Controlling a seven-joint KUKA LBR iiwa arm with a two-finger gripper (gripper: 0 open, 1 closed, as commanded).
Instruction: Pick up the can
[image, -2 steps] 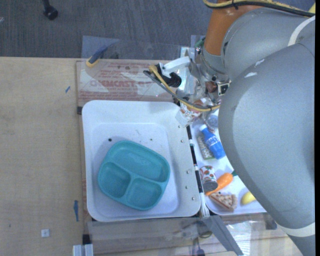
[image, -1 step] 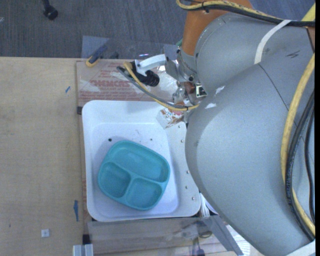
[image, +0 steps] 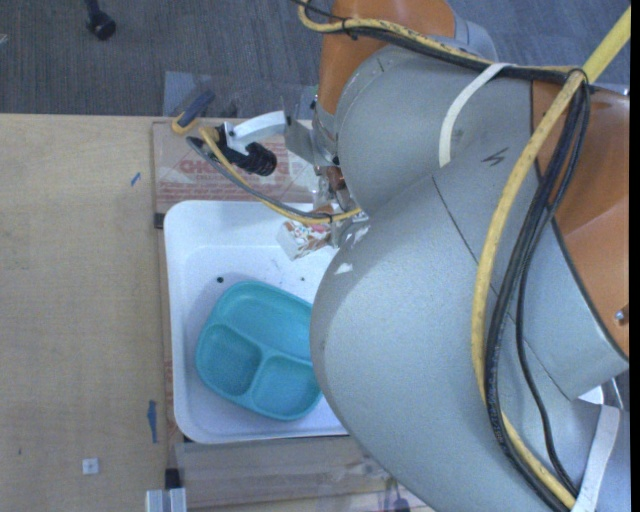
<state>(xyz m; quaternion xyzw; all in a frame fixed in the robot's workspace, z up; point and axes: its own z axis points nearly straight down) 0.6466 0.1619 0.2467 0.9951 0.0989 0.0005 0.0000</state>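
A small pale object with reddish print, which may be the can, lies at the far edge of the white bin. It is partly hidden by the arm. My gripper hangs right over that spot, at the object's right side. The grey arm covers most of it. I cannot make out whether the object is between the fingers or just beside them.
A teal divided tray lies in the near half of the bin. The bulky grey arm hides the bin's right part and the second bin. Bare wooden bench lies to the left, with a printed cardboard sheet behind the bin.
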